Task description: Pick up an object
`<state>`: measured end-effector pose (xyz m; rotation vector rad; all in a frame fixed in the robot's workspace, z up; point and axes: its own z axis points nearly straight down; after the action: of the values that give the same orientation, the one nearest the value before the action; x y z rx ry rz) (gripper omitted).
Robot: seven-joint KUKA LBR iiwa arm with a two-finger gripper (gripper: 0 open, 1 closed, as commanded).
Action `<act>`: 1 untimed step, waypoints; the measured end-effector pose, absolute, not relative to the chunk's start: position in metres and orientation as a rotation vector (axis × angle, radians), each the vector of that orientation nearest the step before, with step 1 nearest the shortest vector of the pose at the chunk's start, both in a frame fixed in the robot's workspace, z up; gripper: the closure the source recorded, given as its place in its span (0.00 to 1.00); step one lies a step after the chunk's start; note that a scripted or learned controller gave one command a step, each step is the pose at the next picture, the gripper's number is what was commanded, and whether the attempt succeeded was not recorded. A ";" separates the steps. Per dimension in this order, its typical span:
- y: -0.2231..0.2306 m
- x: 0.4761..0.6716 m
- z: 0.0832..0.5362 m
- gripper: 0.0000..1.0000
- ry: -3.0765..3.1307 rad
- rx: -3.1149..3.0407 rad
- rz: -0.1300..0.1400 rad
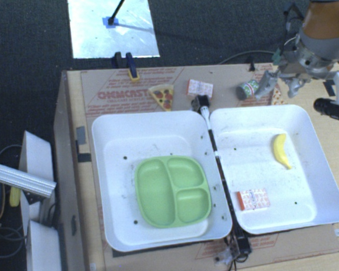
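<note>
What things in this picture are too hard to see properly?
- End effector, camera view: blurred, so its finger state is unclear.
- Arm's upper part: cut off by the top edge.
- Small can beside the end effector: label too small to read.
- Print on the small packet in the right bin: too tiny.

My surface (125, 86): brown cardboard sheet carrying two white bins, left bin (108, 137) and right bin (308, 121), touching side by side. Pizza-slice toy (163, 95), small card (200, 87), can (249, 89) behind them.
</note>
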<state>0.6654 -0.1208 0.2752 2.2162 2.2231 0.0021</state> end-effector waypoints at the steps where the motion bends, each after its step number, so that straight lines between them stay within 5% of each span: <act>1: -0.171 0.668 0.154 0.00 2.223 2.220 -0.002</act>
<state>0.6679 -0.1715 0.1542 2.2201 2.2235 -0.0020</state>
